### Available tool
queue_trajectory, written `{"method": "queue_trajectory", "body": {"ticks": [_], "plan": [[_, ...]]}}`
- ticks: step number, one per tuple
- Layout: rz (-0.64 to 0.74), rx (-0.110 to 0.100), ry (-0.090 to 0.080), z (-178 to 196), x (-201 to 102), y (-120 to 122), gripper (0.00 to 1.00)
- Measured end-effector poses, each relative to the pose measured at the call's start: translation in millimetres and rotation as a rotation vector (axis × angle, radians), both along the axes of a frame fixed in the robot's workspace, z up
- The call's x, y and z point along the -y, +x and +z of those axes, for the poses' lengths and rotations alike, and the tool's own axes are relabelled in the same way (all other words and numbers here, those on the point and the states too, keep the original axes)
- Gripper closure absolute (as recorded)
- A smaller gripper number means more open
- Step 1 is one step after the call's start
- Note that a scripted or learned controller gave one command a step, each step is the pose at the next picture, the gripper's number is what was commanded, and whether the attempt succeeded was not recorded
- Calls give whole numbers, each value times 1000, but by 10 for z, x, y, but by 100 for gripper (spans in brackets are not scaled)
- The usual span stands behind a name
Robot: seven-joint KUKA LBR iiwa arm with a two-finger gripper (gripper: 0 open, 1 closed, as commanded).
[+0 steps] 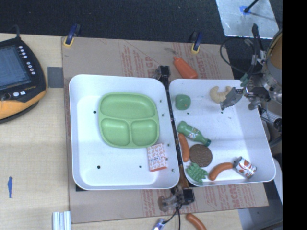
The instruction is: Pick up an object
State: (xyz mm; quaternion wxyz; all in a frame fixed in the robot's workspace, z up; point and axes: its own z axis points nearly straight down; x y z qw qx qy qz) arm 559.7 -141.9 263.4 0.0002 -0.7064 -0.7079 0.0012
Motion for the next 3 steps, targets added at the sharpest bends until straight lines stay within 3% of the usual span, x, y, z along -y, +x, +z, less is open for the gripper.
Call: {"method": "queue_trajectory", "body": {"ticks": [1, 2, 3], "plan": [[1, -5, 2, -1308, 702, 951, 0], [2, 1, 2, -485, 232, 972, 0], [5, -3, 1, -698, -623, 779, 0]]}}
